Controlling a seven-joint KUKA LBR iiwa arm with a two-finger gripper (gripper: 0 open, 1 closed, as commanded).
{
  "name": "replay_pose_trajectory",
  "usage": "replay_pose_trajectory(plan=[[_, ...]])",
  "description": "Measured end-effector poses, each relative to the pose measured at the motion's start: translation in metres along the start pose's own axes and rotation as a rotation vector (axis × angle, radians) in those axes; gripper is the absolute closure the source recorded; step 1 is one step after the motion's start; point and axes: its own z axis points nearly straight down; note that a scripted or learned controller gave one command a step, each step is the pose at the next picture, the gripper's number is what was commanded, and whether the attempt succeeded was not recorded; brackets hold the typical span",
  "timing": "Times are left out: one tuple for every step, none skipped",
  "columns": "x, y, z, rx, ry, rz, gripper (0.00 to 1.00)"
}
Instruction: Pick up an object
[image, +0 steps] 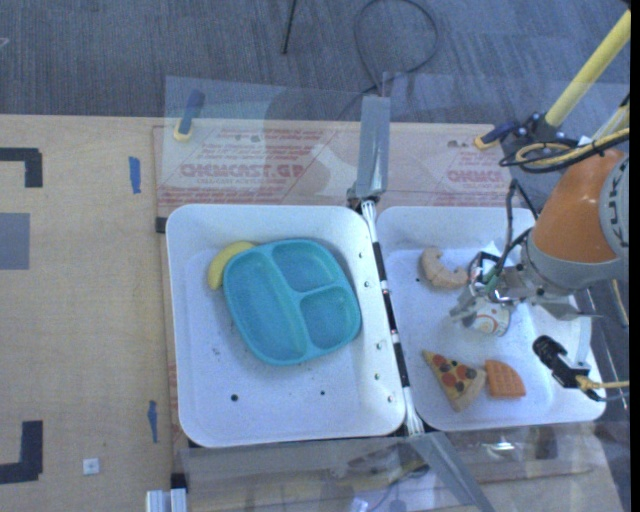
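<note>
your gripper (482, 305) low in right bin (440, 400), over small round white object (490, 320) (touching it), finger state: cannot tell

You get bright, even light from overhead, with only faint, soft shadows under the blue tray (292, 300). The white bins (200, 390) look slightly washed out. A clear sheet (250, 130) at the top carries pale glare. Focus is soft throughout, and small things by the arm (580, 215) blur.
</note>
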Motion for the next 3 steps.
replay_pose_trajectory(plan=[[-0.003,0.000,-0.010,-0.004,0.000,0.007,1.00],[-0.003,0.000,-0.010,-0.004,0.000,0.008,0.00],[0.017,0.059,0.000,0.003,-0.001,-0.119,0.00]])
